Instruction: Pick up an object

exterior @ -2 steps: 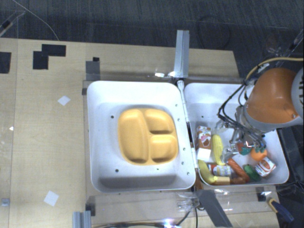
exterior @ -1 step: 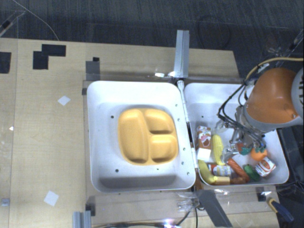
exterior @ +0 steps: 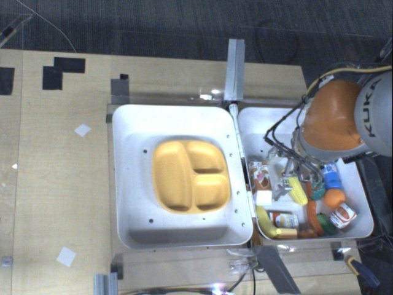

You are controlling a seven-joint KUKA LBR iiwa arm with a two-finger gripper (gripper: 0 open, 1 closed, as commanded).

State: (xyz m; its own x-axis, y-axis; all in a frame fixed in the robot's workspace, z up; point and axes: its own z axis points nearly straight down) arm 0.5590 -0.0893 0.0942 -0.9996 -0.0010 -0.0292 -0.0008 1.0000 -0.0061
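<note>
Left bin [exterior: 126, 165]: holds one yellow sectioned tray [exterior: 189, 176], three compartments, lying flat near its centre. Right bin [exterior: 252, 125]: a crowded heap of toy food at its near end — corn cob [exterior: 298, 192], banana [exterior: 265, 217], orange [exterior: 334, 198], a small red-and-white can [exterior: 344, 214], a blue piece [exterior: 331, 177], a printed packet [exterior: 261, 177], a carrot-like stick [exterior: 312, 214]. Gripper [exterior: 284, 183]: low over the heap, beside the corn cob and packet; whether it is spread or pressed together cannot be told, cables and wrist hiding it, and nothing is visibly pinched. Step in hand, as judged: the descent onto a pick. To do well — settle on a single item, likely the corn cob, straddle its narrow width, and avoid catching neighbours touching it; lift straight up.
</note>
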